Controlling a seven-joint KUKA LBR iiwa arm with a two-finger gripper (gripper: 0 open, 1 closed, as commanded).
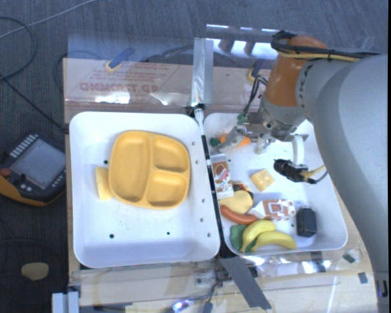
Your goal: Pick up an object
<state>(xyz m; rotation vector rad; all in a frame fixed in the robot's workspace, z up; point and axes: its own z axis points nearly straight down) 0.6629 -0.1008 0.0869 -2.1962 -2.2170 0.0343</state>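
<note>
The hand (247, 130) of the grey arm is lowered into the far part of the right shallow white bin (326, 240). How wide it is opened cannot be told, nor whether something is held.

Just beside the hand, small orange and green toy food pieces (223, 140) are seen. Nearer in this bin, yellow plastic bananas (268, 235) lie beside a red sausage (238, 216). A yellow divided plastic tray (148, 169) is placed in the left white bin (91, 240).

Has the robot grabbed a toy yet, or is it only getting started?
Nothing looks picked up yet. The gripper is low at the far end of the right bin, by small orange and green pieces; whether it holds any is hidden. The bananas and yellow tray lie untouched. The lift remains.
</note>
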